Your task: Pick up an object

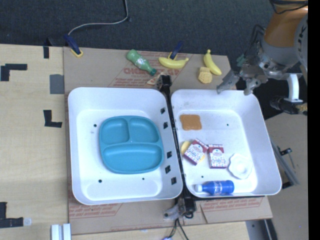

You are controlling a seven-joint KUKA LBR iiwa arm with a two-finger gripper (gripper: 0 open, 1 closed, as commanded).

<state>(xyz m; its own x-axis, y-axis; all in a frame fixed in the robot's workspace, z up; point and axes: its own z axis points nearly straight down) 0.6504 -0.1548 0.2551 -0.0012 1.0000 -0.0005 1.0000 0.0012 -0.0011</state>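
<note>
The arm is cut off by the top and right edges of the view, so only its orange band, grey wrist and gripper show, hanging over the far right corner of the right bin. The two dark fingers are spread apart with nothing between them, one tip at the bin's far rim and the other just inside it. The cardboard sheet under the bins carries red printing, but the letters are too small and too covered to read. The two small packets in the right bin have red and white labels whose writing cannot be made out either. A yellow piece peeks from beneath the left packet, mostly hidden, and what it is cannot be told. The same bin holds a flat brown square towards its far left, a white round object near the right wall, and a blue bottle with a white cap lying on its side along the near wall. All of these lie well apart from the gripper. The left bin holds a blue divided plate with three compartments, lying flat in the middle. Beyond the bins, on the cardboard, lie a green bottle, a yellow banana, a second banana and a small yellow block just beside it. A black clamp sits where the bins meet at the far side, and a cable trails across the dark floor.
</note>
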